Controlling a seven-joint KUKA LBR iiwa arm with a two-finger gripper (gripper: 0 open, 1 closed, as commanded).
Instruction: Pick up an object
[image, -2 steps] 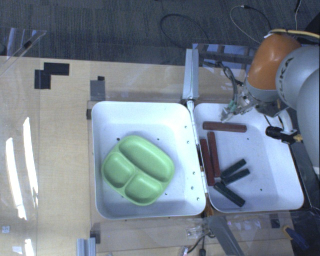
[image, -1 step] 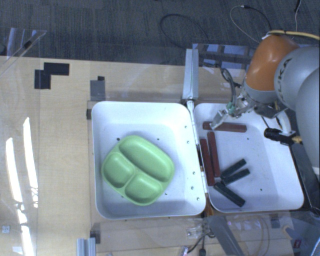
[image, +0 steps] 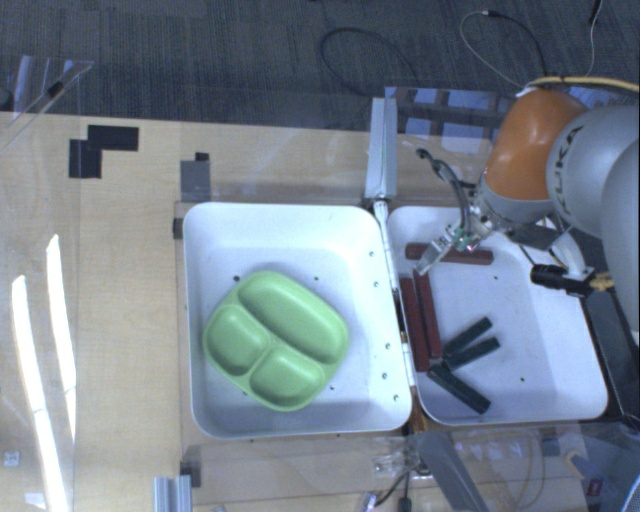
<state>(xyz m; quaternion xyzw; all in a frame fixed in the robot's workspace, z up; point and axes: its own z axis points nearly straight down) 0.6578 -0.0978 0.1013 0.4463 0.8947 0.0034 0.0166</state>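
Two bins (image: 300, 225) — gripper (image: 440, 250) near the right one's back-left corner, finger state unclear — open floor at right.

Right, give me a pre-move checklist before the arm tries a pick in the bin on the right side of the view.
1. Gripper is over the right bin: ok.
2. Objects available there: brown bars along its left wall, black pieces near the middle: ok.
3. Anything between the fingers: cannot tell.
4. Finger opening: cannot tell.
5. Brown strip lies right beside the gripper, a likely nearest target: ok.
6. Green divided tray sits in the left bin, apart from the arm: ok.
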